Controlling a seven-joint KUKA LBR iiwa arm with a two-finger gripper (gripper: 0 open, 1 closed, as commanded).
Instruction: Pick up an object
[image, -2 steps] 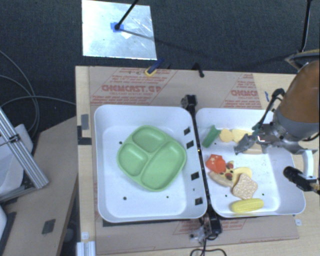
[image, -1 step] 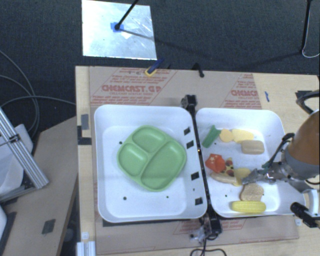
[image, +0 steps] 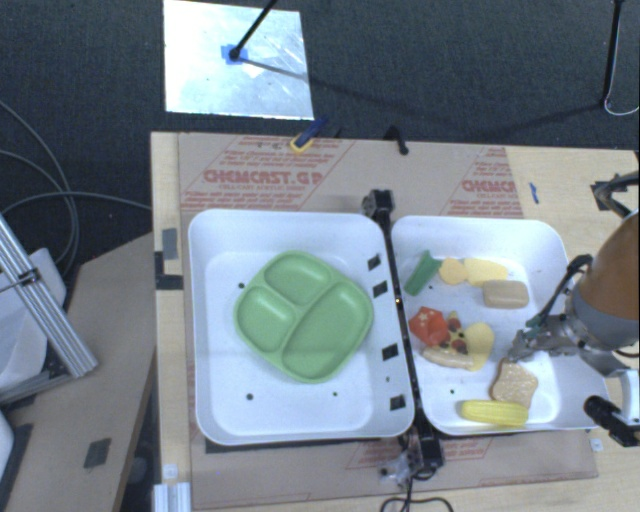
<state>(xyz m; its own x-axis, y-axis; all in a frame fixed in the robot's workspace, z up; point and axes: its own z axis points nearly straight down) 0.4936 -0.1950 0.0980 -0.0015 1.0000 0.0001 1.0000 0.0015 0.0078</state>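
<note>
While the hand (image: 527, 340) is hovering low in the right bin (image: 548, 240), just above the bread slice (image: 514, 383), nothing is lifted; I cannot tell its grip. Still waiting: one corn cob (image: 493, 411), one pizza slice (image: 450, 347), one green plate (image: 303, 315) in the left bin (image: 215, 240).

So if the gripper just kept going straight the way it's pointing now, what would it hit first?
The gripper points toward the view's left. Going on, it would probably first meet the pale yellow piece beside the pizza slice, though its height above the bin is unclear.
</note>
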